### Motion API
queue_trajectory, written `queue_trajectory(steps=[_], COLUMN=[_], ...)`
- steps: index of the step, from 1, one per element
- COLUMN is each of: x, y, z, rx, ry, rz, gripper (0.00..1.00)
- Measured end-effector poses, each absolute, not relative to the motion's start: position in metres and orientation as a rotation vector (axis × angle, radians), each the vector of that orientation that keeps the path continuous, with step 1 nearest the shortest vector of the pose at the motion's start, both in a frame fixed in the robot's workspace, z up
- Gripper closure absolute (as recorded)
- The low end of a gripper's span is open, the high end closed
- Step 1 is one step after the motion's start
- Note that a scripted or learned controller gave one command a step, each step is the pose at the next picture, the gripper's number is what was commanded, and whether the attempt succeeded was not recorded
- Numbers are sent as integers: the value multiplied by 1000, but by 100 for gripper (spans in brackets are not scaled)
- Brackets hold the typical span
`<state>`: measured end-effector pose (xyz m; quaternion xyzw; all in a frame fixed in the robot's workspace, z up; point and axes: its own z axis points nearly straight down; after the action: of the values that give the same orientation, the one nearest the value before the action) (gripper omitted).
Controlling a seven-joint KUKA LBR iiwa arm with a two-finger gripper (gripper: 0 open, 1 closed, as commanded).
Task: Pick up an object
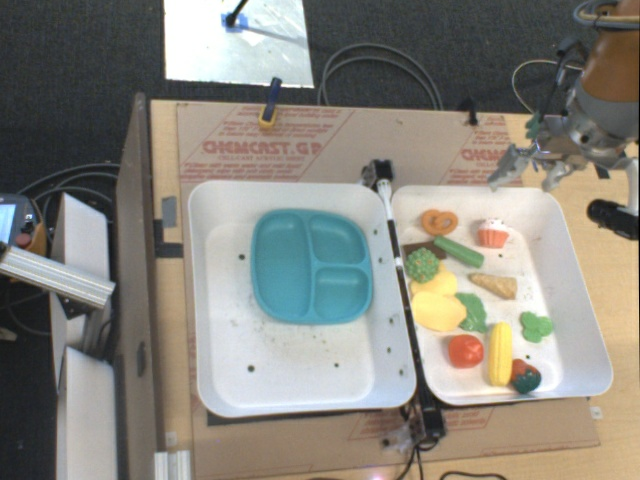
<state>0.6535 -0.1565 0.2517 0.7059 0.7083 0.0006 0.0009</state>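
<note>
The right white bin holds several toy foods: a pretzel, a pink cupcake, a green cucumber, broccoli, a yellow fruit, a bread wedge, a red tomato and a corn cob. My gripper hovers over the bench just beyond the bin's far rim, above and to the right of the cupcake. It is open, with nothing between its two spread fingers.
The left white bin carries a teal divided plate. A black divider bar runs between the bins. Cables loop on the floor behind the bench. A grey rail sits at the far left.
</note>
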Motion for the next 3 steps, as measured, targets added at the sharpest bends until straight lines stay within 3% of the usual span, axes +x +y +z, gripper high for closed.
queue_trajectory(steps=[1,2,3], x=[621,546,551], y=[-174,-125,-127], z=[100,83,95], rx=[2230,2225,2217], ry=[2228,2228,2222], rz=[-11,-4,4], gripper=[0,0,100])
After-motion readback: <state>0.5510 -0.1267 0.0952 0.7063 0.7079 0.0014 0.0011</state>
